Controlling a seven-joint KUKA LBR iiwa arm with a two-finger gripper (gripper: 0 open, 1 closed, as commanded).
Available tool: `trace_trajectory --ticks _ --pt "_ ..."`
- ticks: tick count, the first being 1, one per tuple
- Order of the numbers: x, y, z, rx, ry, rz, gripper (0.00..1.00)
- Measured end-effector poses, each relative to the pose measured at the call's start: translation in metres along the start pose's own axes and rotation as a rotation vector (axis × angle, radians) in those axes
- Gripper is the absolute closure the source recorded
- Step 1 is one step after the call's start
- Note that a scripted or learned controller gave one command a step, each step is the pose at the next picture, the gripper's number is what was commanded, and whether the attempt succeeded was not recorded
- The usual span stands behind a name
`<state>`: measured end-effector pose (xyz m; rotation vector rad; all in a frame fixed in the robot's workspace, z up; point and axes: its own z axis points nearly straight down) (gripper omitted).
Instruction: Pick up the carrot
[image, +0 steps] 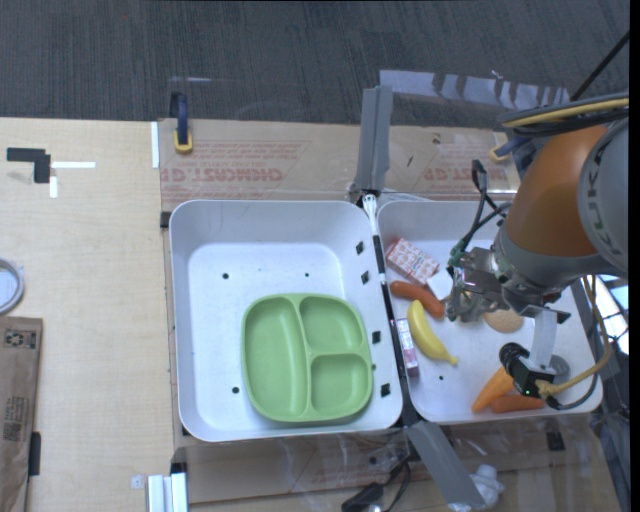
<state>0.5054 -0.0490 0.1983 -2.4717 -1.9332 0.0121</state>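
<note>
- The arm (570, 200) reaches in from the right and hangs over the right bin (440, 405), its orange band above the wrist.
- The gripper (465, 300) sits low over the middle of the right bin; whether it is open or shut cannot be told, and nothing is seen in its grasp.
- The carrot (416, 293) lies in the right bin, just left of the gripper, slanting from far-left to near-right.
- A banana (428, 335) lies just near of the carrot, close to the bin's left wall.
- A red-and-white packet (411, 259) lies just far of the carrot.
- An orange wedge-shaped object (495, 392) rests in the near right part of the same bin.
- The left bin (200, 300) holds a green divided plate (270, 360).
</note>
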Motion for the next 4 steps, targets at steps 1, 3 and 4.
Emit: trace_trajectory --ticks 1,3,4 --pt "-0.001 0.000 -0.008 0.003 -0.002 0.000 1.00" --pt "0.049 -0.040 -0.015 -0.004 0.000 -0.417 1.00" --pt "0.072 -0.036 -0.017 -0.004 0.001 -0.061 1.00"
